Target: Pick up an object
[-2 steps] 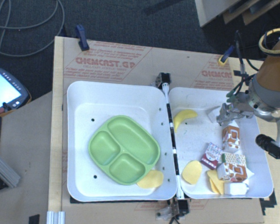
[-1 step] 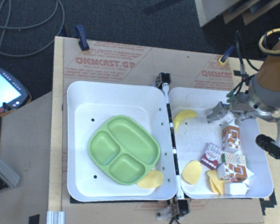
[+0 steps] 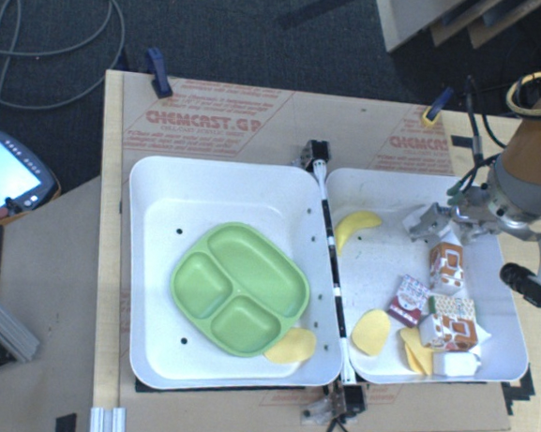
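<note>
Gripper (image 3: 436, 222) hung over the right bin (image 3: 515, 347), fingers spread wide with nothing between them, a glossy printed carton (image 3: 448, 267) just below them.

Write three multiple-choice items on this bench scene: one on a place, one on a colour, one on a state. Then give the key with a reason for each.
1. Where does the divided plate lie?
A. in the left bin
B. in the right bin
C. on the bare bench

2. What colour is the plate?
A. red
B. green
C. blue

3. Where is the end effector?
A. above the left bin
B. off the bench
C. over the far part of the right bin

Key: 1 A, since the left bin's white floor surrounds the plate. 2 B, since its three compartments are light green. 3 C, since the arm's tip hangs near the right bin's far wall, above the food packets.
</note>
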{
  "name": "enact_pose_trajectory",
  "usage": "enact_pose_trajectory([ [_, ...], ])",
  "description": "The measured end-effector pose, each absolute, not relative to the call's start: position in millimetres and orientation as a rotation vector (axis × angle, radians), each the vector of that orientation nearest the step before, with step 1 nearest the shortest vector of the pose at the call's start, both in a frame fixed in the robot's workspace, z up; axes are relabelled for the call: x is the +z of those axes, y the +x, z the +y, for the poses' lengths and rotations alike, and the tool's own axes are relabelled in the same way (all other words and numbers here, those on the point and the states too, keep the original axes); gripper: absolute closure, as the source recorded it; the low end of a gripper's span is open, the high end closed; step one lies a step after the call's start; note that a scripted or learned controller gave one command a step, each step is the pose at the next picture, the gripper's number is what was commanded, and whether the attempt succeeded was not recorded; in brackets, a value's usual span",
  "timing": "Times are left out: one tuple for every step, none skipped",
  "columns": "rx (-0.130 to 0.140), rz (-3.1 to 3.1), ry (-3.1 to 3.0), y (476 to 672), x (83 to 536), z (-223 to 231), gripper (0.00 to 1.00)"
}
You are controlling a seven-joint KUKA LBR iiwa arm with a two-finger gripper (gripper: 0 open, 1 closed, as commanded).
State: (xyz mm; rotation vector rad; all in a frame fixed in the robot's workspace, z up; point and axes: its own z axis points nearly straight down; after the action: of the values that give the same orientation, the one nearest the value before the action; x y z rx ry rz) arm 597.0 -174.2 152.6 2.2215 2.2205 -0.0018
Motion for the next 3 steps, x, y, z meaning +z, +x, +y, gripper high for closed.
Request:
enact_pose_trajectory([
  [0.001, 2.22, 2.219, 589.0, 97.1, -197.9, 0.0],
  [0.001, 2.22, 2.217, 589.2, 106.7, -197.8, 1.0],
  [-0.001, 2.224, 2.222, 560.7, 98.1, -101.4, 1.0],
])
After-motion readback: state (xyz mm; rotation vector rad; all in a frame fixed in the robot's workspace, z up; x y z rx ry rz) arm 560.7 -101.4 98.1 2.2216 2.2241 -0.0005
